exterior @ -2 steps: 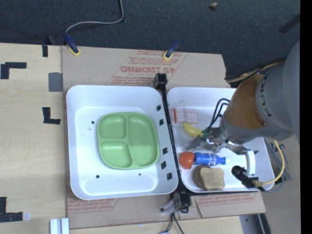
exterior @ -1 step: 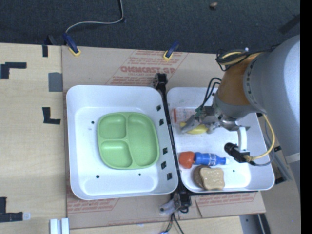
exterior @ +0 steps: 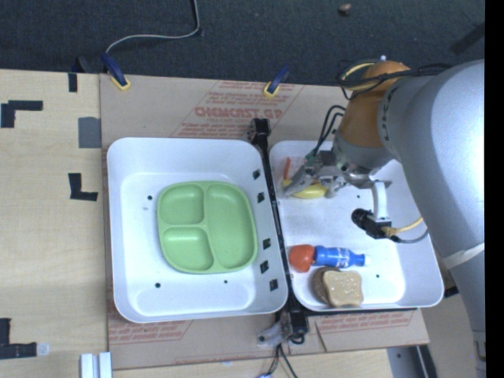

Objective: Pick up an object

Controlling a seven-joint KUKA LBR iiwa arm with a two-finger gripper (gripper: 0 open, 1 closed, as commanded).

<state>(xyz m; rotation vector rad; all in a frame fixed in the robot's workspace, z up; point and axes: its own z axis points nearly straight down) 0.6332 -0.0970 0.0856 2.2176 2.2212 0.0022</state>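
My gripper (exterior: pixel 313 178) is low in the right bin (exterior: pixel 416 283), near its far left corner. A yellow object (exterior: pixel 312 193) lies right under it, partly covered, and I cannot see whether it is gripped. A thin orange piece (exterior: pixel 287 167) lies just left of the gripper by the bin wall. Toward the front of the same bin are a red tomato-like object (exterior: pixel 301 257), a blue bottle (exterior: pixel 339 256) lying on its side, and a slice of bread (exterior: pixel 342 287).
The left bin (exterior: pixel 134 294) holds a green divided plate (exterior: pixel 207 227). A black divider (exterior: pixel 265 203) runs between the bins. The grey arm (exterior: pixel 441 148) covers the right bin's far right part, and a black cable connector (exterior: pixel 370 223) hangs near its middle.
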